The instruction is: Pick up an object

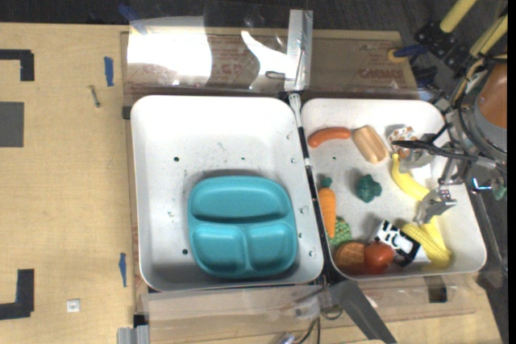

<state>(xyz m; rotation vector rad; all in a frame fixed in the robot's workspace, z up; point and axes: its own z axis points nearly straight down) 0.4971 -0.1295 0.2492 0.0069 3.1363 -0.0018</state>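
Just below tool (pixel 436 204) — corn (pixel 429 241), rt bin (pixel 468 258).

Single fixed camera, above the bench, slanted downward; both white bins (pixel 153 173) framed

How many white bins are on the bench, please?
2. The left bin holds a teal divided tray; the right bin holds toy food, including a carrot and a banana.
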